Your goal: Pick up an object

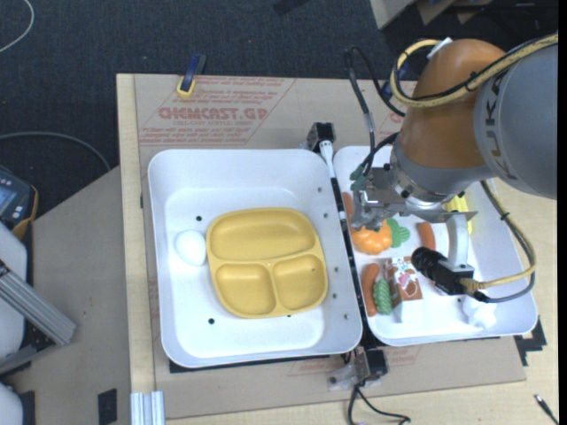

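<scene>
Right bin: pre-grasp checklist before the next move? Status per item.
1. Gripper is over the right bin: ok.
2. A target lies under it, the orange pumpkin toy: ok.
3. Finger state: cannot tell, the wrist hides it.
4. Target stands clear of neighbours: not ok, a green piece touches it and a carrot lies close below.
5. Left bin contents, the yellow divided tray and the white ball, are away from the arm: ok.
6. Something already held: cannot tell.
</scene>
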Motion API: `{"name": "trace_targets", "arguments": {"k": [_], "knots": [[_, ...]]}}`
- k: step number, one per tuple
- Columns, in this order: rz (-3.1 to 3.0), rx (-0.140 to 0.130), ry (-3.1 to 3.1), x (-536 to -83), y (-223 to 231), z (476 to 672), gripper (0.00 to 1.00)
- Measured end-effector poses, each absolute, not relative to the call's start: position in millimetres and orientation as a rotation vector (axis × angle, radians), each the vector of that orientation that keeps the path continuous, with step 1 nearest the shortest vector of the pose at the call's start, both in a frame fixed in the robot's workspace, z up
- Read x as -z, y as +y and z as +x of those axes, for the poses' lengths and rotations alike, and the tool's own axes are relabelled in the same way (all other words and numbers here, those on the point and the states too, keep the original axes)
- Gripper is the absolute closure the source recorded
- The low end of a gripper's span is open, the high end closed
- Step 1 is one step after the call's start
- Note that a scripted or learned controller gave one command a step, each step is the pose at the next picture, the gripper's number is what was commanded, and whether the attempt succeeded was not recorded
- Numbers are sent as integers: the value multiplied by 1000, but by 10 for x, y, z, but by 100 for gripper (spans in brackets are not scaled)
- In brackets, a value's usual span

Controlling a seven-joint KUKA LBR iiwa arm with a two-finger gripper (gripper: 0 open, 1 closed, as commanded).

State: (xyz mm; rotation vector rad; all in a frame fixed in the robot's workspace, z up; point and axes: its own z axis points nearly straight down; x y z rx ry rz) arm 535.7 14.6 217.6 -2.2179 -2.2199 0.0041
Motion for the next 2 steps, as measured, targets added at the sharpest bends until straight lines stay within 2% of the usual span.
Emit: {"name": "trace_targets", "arguments": {"k": [1, 2], "knots": [[-2222, 1, -2222, -2152, 114, 5477, 100], [-2221, 2, -2222, -2159, 124, 5484, 100]]}}
